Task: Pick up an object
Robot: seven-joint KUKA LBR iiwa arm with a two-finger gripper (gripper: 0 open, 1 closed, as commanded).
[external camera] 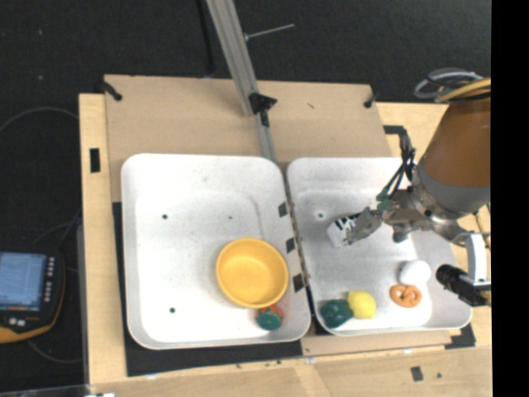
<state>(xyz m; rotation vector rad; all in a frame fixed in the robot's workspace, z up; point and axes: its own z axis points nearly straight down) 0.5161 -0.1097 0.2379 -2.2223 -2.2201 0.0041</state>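
My gripper (343,228) hangs over the middle of the right bin (331,180), near its left side, at the end of the grey and orange arm (459,160) that comes in from the right. Nothing can be made out in it. Along the right bin's front lie a teal object (335,311), a yellow object (362,304) touching it, an orange ring-like object (405,295) and a white ball (414,271). All of these sit below and to the right of the gripper, apart from it.
The left bin (165,197) holds a yellow bowl (252,271) near its front right, with a small teal and red object (269,317) just in front of it. A metal pole (240,56) slants up from between the bins. A handheld pendant (29,292) lies at far left.
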